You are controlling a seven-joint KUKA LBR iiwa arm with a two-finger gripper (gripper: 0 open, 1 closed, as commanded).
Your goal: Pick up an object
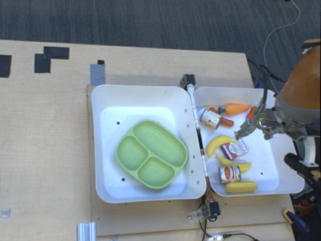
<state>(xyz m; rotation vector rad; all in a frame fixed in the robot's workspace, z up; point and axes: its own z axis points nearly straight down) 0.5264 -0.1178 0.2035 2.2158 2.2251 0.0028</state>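
Tool [247,129] over right bin [286,185], jaw state unclear. Bin items: two bananas [218,144], two cans [230,173], one carrot [236,108], one corn [241,187]. Left bin [108,104]: one green plate [152,153]. Wooden bench [45,149], grey carpet.

Robotics lab, test bench. Evidence: pale wooden bench [45,134] on grey carpet [150,14]; two white bins [145,97] clamped side by side; black tape markers [50,58] at the bench's far left corner; loose cables [281,29]; toy food [220,144] as test objects.
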